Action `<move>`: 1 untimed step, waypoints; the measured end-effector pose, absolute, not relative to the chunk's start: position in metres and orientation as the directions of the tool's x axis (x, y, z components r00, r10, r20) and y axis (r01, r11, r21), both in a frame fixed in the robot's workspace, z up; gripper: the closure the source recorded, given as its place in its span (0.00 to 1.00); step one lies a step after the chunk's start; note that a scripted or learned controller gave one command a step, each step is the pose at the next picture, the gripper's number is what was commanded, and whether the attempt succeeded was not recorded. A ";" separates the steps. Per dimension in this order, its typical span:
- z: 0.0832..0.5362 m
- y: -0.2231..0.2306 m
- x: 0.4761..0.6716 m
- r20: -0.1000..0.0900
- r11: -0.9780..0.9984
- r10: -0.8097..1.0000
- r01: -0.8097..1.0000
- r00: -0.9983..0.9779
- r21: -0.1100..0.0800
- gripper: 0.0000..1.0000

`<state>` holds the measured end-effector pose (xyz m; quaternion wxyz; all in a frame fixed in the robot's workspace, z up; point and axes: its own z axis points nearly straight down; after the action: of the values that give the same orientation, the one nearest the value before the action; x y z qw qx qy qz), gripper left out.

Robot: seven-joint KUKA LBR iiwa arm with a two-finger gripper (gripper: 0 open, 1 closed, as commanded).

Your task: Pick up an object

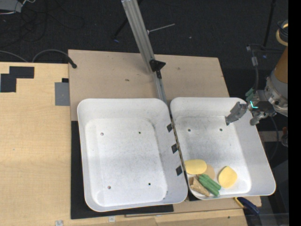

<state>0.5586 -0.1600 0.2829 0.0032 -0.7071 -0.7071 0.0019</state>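
Bins sit side by side in the middle of the frame on your worktop (117, 74): the left bin (124, 152) takes the centre-left, the right bin (221, 145) the centre-right, and their inner rims meet along a line with small black clips.

Look at the right edge of the frame, a little above the middle: you see the arm coming in there, and the jaws (244, 113) hang over the upper right corner of the right bin. They stand apart, one grey finger (234, 112) slanting down to the left over the bin floor, the other at the bin's right rim, with nothing between them.

Your objects lie together at the lower part of the right bin, well apart from the jaws. A yellow oval piece (195, 166) lies nearest the shared rim, a second yellow piece (227, 177) lies to its right, and a green piece (209, 184) lies between them, just below, touching a tan piece (201, 187).

A slanted metal rail (141, 36) runs from the top centre down to where the bins meet.
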 end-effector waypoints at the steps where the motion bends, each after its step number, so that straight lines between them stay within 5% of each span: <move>1: 0.285 -0.161 0.559 0.001 -0.001 1.000 1.000 0.001 -0.003 0.00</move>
<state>0.5592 -0.1605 0.2853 0.0012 -0.7073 -0.7069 0.0006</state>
